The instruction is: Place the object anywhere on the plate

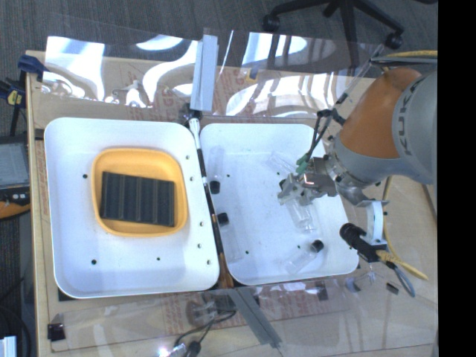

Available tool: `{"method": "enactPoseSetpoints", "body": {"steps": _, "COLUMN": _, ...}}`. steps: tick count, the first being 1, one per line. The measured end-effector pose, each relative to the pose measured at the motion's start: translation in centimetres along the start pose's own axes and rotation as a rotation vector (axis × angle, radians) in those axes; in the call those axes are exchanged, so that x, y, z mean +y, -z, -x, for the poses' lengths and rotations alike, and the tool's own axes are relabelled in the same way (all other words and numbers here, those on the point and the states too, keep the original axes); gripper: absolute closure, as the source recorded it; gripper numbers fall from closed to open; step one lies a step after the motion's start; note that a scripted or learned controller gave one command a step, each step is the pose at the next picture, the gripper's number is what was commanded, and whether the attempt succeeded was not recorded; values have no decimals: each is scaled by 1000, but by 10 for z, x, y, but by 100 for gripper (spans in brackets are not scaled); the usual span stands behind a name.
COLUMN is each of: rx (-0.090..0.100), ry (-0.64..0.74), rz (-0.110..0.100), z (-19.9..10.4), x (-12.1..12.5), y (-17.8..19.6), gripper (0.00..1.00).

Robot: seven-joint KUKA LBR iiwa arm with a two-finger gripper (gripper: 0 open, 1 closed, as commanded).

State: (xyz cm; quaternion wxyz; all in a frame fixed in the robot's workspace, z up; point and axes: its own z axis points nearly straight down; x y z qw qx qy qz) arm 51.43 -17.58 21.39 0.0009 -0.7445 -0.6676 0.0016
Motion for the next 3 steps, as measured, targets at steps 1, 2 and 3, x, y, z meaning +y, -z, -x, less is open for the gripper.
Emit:
{"method": "enactPoseSetpoints", "body": {"steps": 1, "rx": -1, "ry": 52, "rz": 16, "z": -72, "x": -41, "y": -101, "gripper": 100}}
{"method": "enactPoseSetpoints", "body": {"steps": 2, "rx": 2, "ry": 189, "rz": 0, "z": -162, "x": -13, "y": -22, "gripper": 100}}
{"method": "enactPoseSetpoints", "body": {"steps": 3, "rx": 2, "ry": 188, "rz": 0, "z": -162, "x": -13, "y": -22, "gripper": 0}}
